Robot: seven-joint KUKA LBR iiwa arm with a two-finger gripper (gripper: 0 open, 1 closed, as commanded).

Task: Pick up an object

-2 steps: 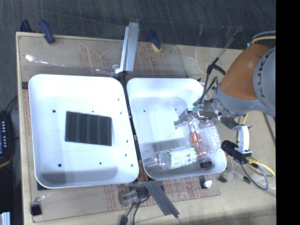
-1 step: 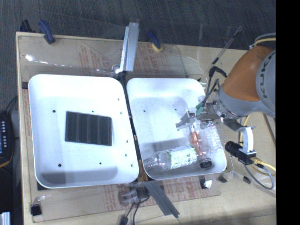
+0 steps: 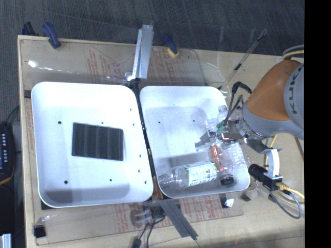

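— Dark carpet lies behind the surface (image 3: 36, 61), a pale board with faint red print too blurred to read. What sits on it?

— Two white bins side by side, touching along their inner rims. The left bin (image 3: 46, 138) has a dark ribbed mat (image 3: 98, 141) flat in its middle, with bare white floor all round it. Blue clamps (image 3: 51, 35) grip the far edge of the board.

— And the right bin (image 3: 165, 107)?

— Its far-left half is bare. The clutter is crowded into the near-right corner: a clear plastic bottle (image 3: 194, 174) lying on its side along the near wall, with a white and green label whose writing is too small to read. Just beyond it lie a small orange-tinted bottle (image 3: 216, 156) and some crumpled clear plastic (image 3: 209, 128).

— Where's the arm (image 3: 274, 102)?

— Over the right rim, grey with an orange band. The gripper (image 3: 214, 136) is down among the clear plastic, above the orange-tinted bottle. Whether it is parted or closed, I cannot tell.
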